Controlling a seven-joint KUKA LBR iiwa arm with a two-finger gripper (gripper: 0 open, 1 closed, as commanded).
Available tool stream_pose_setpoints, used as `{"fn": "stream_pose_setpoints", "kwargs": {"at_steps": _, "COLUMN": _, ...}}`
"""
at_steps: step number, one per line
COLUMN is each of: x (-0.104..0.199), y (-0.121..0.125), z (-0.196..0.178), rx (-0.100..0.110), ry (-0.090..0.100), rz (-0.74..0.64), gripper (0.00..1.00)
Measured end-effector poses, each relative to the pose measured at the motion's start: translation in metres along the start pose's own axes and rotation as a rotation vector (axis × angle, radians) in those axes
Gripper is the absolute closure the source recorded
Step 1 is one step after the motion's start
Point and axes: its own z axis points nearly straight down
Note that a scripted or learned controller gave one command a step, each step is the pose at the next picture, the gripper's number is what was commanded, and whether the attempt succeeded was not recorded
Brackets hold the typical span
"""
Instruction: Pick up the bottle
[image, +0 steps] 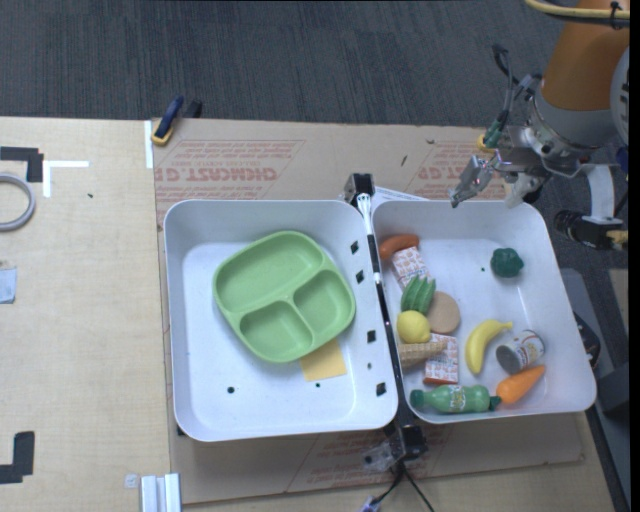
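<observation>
The bottle (455, 400) is green with a pale label and lies on its side at the near edge of the right bin (560, 290), cap pointing left. My gripper (496, 187) hangs over the far rim of that bin, well away from the bottle. Its two fingers stand open with nothing between them. An orange carrot (520, 383) touches the bottle's right end.
Around the bottle in the right bin lie a banana (483, 343), a can (520, 351), a lemon (413, 326), a snack packet (443, 362), a sausage (398, 244) and a dark green lump (507, 262). In the left bin lie a green divided plate (285, 295) and a yellow slice (323, 362).
</observation>
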Motion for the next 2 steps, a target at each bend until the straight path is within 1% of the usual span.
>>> {"fn": "stream_pose_setpoints", "kwargs": {"at_steps": 1, "x": 0.000, "y": 0.000, "z": -0.009, "rx": 0.000, "ry": -0.001, "rz": -0.002, "gripper": 1.00}}
{"fn": "stream_pose_setpoints", "kwargs": {"at_steps": 2, "x": -0.037, "y": -0.075, "z": -0.035, "rx": 0.000, "ry": 0.000, "rz": 0.062, "gripper": 1.00}}
